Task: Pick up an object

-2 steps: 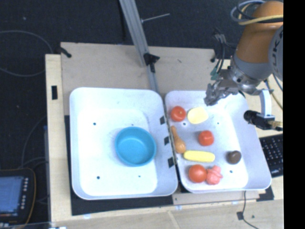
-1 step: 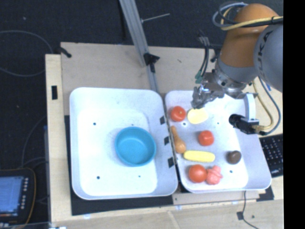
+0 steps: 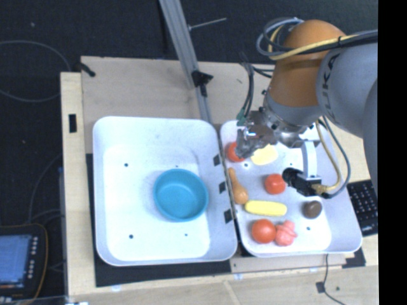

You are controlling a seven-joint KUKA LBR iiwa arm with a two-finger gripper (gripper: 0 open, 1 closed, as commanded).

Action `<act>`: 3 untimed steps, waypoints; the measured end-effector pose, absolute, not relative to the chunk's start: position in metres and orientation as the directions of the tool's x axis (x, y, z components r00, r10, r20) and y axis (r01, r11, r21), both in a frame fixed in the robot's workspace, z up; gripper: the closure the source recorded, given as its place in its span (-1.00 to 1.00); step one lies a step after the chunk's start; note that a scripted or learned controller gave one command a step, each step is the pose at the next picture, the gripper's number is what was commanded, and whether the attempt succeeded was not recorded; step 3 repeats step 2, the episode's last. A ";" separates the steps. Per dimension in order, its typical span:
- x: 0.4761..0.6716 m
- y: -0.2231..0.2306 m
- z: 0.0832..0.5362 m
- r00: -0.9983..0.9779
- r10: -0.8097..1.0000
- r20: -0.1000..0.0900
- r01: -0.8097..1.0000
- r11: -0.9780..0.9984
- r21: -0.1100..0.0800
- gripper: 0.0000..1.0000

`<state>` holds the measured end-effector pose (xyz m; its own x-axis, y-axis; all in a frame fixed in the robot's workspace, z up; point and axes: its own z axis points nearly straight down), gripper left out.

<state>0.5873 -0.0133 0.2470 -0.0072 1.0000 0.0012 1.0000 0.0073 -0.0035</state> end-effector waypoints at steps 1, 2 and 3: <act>0.565 0.041 0.255 -0.010 1.000 0.004 1.000 0.010 -0.004 1.00; 0.553 0.087 0.256 -0.010 1.000 0.003 1.000 0.010 -0.010 1.00; 0.553 0.087 0.256 -0.010 1.000 0.003 1.000 0.010 -0.010 1.00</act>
